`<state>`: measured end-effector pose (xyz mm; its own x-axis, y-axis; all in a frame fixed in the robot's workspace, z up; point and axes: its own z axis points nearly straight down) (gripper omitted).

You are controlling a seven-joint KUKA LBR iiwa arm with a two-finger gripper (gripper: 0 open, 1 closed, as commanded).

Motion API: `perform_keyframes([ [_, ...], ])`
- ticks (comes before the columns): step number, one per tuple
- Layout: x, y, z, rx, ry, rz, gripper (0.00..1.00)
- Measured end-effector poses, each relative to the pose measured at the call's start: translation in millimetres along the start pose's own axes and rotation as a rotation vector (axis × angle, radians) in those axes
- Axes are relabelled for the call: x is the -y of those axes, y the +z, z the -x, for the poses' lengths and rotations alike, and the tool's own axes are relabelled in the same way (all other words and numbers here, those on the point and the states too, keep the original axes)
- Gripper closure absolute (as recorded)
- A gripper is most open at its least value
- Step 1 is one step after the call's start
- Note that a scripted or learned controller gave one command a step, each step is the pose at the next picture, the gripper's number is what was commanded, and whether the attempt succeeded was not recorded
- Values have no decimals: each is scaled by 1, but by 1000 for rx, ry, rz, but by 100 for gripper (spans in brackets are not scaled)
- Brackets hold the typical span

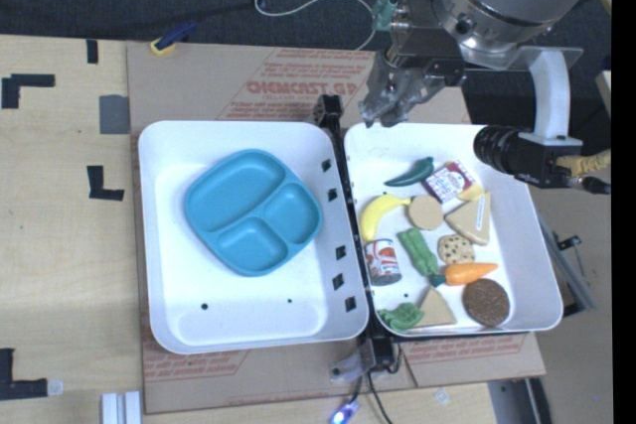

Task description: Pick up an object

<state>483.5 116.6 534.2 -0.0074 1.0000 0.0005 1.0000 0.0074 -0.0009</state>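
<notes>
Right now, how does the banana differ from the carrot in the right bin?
The banana is yellow and curved; the carrot is orange and straight. The banana lies higher up in the right bin, near its left wall, while the carrot lies lower and more to the right, just above the brown round cookie. Both are toy foods lying flat among other pieces, apart from the pincer.

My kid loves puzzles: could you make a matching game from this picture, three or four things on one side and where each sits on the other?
Things:
1. blue divided plate
2. banana
3. chocolate cookie
4. gripper

Places:
A. near right corner of the right bin
B. left bin
C. above the right bin's far left corner
D. left side of the right bin

Pairs: 1-B, 2-D, 3-A, 4-C
</notes>
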Motion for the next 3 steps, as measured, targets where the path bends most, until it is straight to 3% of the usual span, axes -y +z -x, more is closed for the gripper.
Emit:
perform_keyframes([
  [1, 0, 0, -34, 0, 3, 0, 100],
  [2, 0, 1, -115, -1, -3, -1, 100],
  [3, 1, 158, -116, 10, 6, -18, 100],
])
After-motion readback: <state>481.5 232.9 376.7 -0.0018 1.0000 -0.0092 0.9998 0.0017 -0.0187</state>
